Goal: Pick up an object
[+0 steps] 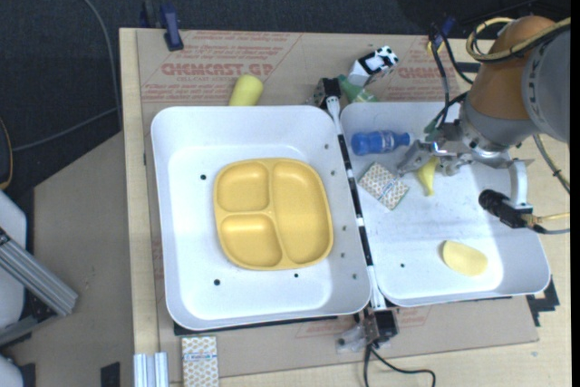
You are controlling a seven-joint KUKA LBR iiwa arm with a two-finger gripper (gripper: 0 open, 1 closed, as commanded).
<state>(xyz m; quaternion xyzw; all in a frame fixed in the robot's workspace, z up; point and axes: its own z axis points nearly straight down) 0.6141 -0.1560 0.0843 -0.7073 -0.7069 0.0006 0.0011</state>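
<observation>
Two shallow white bins side by side: left bin, right bin. In the left, a yellow divided plate, flat, near the middle. In the right, a blue bottle on its side near the upper left corner, a patterned packet just below it, a pale yellow oval piece well apart toward the lower right. Low over the right bin's upper part, the gripper, beside a small yellow object that touches or nearly touches its tip; whether clamped, cannot tell. Beyond the bins, on the cardboard, a yellow cylinder.
</observation>
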